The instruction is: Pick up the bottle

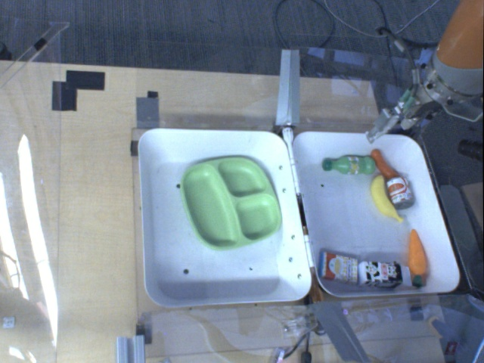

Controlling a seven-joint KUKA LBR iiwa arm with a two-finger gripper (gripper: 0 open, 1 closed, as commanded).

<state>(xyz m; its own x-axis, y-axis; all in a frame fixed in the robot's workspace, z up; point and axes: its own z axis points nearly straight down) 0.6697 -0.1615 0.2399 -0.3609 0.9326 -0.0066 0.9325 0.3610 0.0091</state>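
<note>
Overhead, hand point(393, 119) hovers beyond right bin's point(333, 203) far edge, above bottle point(349, 165).

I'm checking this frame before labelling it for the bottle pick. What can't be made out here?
- Gripper, camera view: small and blurred against the bench frame, so its finger state is unclear.
- Arm: cut off by the top right edge.
- Brown bottle: label too small to read.
- Milk carton: print blurred.

Two white bins point(151, 278) point(333, 203) sat side by side, and one green divided plate point(231, 200) lay in the left. The right held two bottles point(349, 165) point(393, 184), one banana point(383, 201), one carrot point(417, 257) and one carton point(360, 269).
</note>
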